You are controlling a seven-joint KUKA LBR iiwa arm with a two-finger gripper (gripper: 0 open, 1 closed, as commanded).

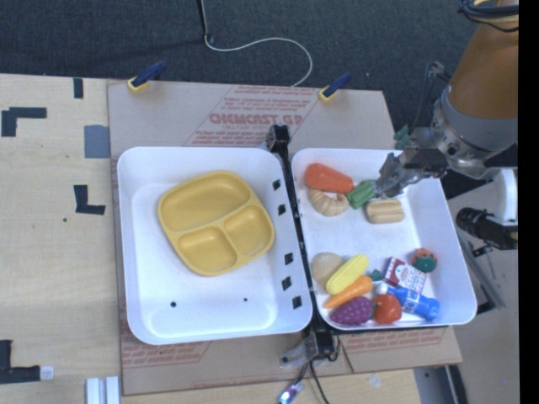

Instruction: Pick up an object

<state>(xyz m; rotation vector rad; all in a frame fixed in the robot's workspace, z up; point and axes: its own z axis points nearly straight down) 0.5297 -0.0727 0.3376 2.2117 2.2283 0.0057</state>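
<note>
My claw (392, 181) hung low over the upper part of the right bin (450, 225), reaching in from the right, with the orange band of my arm (488, 57) above it. Whether its fingers were apart or together I could not tell; they were dark and blurred against the bin, and nothing showed between them. Just left of the claw lay a green piece (362, 194), touching or nearly touching it, and left of that an orange carrot-like piece (328, 178) with a tan pastry (328, 203) just below it. A tan bun (384, 212) lay right beneath the claw. Lower in the same bin sat a cluster: a pale round piece (325, 265), a corn cob (346, 273), a small carrot (349, 292), purple grapes (354, 311), a tomato (387, 309), a red and white packet (396, 273), a blue bottle (416, 300) and a small red and teal toy (424, 260) near the right wall. The left bin (139, 225) held a yellow plate (216, 221) with three compartments, lying tilted toward the upper left. Both bins sat on a cardboard sheet (244, 116) clipped at its top edge with two clamps (146, 75), all on the desk (50, 225). A white cable (253, 45) curled across the dark floor (84, 15) behind.
</note>
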